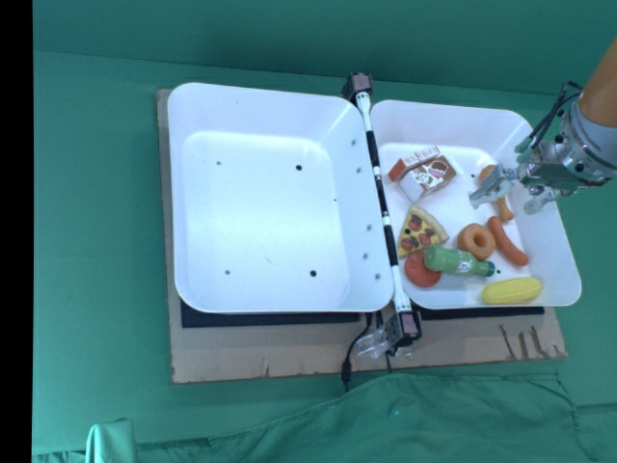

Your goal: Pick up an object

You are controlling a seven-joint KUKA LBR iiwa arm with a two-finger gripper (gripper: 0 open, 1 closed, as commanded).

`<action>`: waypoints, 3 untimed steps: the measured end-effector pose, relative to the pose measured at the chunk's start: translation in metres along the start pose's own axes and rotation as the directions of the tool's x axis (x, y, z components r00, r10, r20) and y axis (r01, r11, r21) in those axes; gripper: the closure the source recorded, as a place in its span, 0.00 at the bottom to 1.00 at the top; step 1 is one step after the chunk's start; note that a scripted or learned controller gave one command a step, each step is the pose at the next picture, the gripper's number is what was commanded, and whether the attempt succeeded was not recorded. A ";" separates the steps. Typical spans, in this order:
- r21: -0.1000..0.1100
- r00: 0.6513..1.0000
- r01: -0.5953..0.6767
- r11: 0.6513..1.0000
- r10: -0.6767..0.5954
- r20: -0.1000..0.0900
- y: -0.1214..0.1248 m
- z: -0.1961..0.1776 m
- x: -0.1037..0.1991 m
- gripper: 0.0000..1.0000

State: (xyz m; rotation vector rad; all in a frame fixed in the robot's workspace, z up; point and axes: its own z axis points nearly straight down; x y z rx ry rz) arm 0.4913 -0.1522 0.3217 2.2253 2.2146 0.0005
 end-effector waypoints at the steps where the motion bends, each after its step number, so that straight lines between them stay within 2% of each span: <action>1: 0.004 1.000 -0.001 1.000 0.001 -0.001 0.003 0.043 -0.008 0.00; 2: 0.005 1.000 -0.001 1.000 0.001 -0.001 0.007 0.097 -0.018 0.00; 3: -0.009 1.000 0.000 1.000 0.000 0.003 0.010 0.139 -0.021 0.00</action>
